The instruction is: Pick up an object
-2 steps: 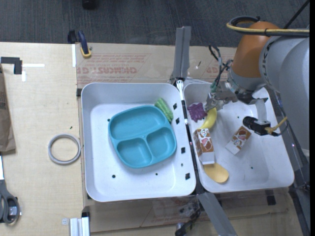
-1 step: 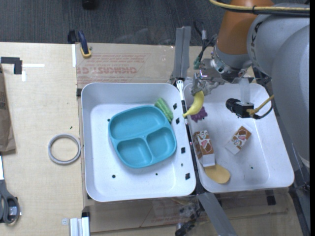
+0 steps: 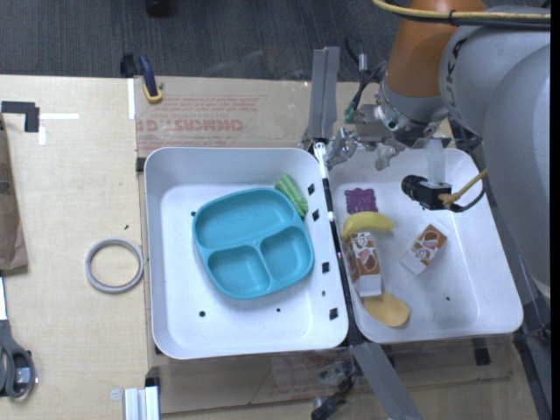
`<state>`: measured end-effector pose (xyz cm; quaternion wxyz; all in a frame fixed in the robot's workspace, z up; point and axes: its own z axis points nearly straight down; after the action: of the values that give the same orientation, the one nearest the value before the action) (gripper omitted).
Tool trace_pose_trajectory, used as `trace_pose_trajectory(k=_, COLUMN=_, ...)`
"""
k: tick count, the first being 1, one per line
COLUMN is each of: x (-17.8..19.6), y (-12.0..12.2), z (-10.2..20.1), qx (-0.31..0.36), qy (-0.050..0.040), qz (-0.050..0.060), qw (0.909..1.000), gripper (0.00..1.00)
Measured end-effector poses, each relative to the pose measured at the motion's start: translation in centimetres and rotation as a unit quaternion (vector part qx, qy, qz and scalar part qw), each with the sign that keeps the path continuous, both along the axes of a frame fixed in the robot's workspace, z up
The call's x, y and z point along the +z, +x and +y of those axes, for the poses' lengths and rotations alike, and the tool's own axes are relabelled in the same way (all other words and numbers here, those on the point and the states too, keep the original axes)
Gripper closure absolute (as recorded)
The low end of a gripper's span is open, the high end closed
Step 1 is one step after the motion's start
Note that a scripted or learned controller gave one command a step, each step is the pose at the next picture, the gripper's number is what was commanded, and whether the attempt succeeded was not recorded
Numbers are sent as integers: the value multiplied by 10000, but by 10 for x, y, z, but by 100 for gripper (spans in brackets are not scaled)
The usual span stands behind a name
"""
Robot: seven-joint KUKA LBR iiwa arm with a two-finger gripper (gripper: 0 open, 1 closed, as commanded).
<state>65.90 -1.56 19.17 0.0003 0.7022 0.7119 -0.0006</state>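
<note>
Nearest the camera, at about six o'clock in the right-hand shallow white bin (image 3: 490, 261), lies a flat yellow chip-shaped piece (image 3: 388, 310), and just beyond it a long brown-and-white snack packet (image 3: 365, 263) with its long axis running roughly twelve to six. A small brown-and-white carton (image 3: 426, 248) sits at about three o'clock from that packet, tilted toward one o'clock. Touching the packet's far end is a yellow toy banana (image 3: 367, 223), lying nine to three, and past it a purple block (image 3: 360, 200). All of these rest on the bin floor, so nothing looks lifted yet; the pick seems wholly ahead. Farther back, at twelve o'clock over the bin's far rim, the grey two-finger gripper (image 3: 367, 143) hovers; whether its fingers are spread or closed I cannot tell. The left-hand white bin (image 3: 166, 261) carries a turquoise divided plastic plate (image 3: 252, 242).
</note>
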Motion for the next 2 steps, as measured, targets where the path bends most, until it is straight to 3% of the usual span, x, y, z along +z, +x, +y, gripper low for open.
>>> trace_pose_trajectory(k=1, x=1, y=0, z=-2, qx=-798, qy=2, qz=-6, qw=9968, gripper=0)
trace_pose_trajectory(k=2, x=6, y=-42, z=-67, qx=-850, qy=-3, qz=12, qw=9964, gripper=0)
